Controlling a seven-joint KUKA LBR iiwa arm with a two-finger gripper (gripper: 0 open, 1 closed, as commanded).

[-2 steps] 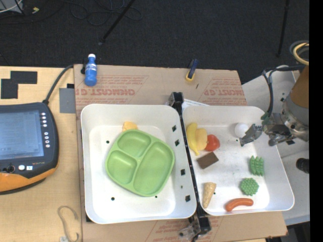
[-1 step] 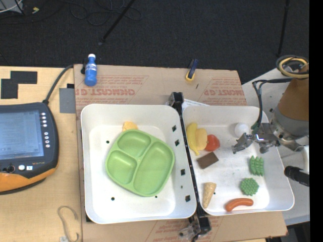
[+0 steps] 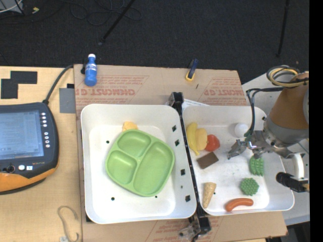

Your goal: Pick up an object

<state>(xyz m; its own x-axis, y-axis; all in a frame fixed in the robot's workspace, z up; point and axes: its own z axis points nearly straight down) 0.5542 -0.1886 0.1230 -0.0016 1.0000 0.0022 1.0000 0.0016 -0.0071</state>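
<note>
The right bin [image 3: 282, 198] holds several toy foods: a yellow banana [image 3: 192, 134], a red tomato [image 3: 212, 142], a brown chocolate piece [image 3: 207, 160], a white ball [image 3: 240, 129], a green ridged piece [image 3: 256, 166], a green round broccoli-like piece [image 3: 249, 186], an orange-red sausage [image 3: 238, 204] and a cone [image 3: 208, 193]. My gripper [image 3: 245, 152] hangs over the right bin's middle, just below the white ball and left of the green ridged piece. Its fingers stand open with nothing between them.
The left bin [image 3: 96, 135] carries a green divided plate [image 3: 140, 162] with a small yellow item [image 3: 129, 126] behind it. A blue bottle [image 3: 91, 70] and a yellow-blue clamp [image 3: 191, 70] lie on the cardboard behind the bins. A teach pendant [image 3: 25, 137] lies at the far left.
</note>
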